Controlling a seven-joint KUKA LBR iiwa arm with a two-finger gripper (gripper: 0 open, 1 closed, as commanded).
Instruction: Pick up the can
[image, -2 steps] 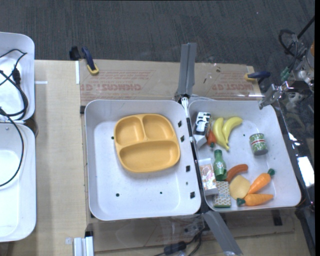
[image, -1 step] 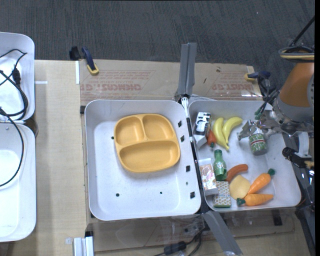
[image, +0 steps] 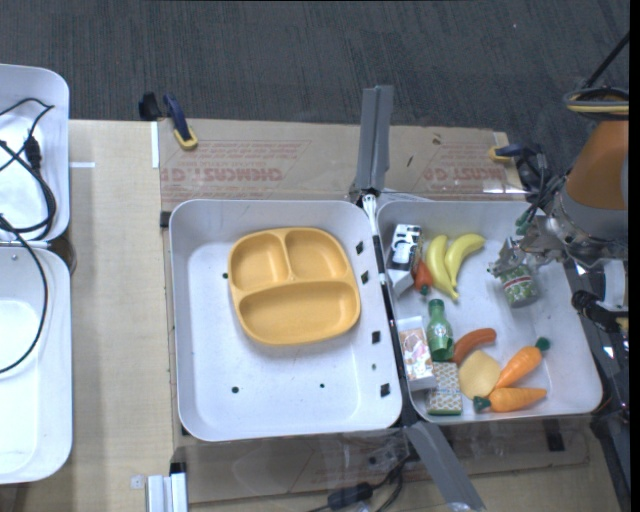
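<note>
The can (image: 520, 286), small with a green and red label, sits tilted in the right bin (image: 575, 395) near its far right side. My gripper (image: 516, 258) reaches in from the right and is directly over the can's upper end. The can's top lies between the fingers, which are shut on it. The grey arm with its orange band (image: 600, 165) rises behind, at the right edge of the view.
The right bin also holds two bananas (image: 452, 260), a green bottle (image: 438, 328), a sausage (image: 472, 343), two carrots (image: 518, 382), a yellow piece (image: 479, 374) and small packets (image: 416, 352). The left bin (image: 200, 400) holds a yellow divided plate (image: 294, 284).
</note>
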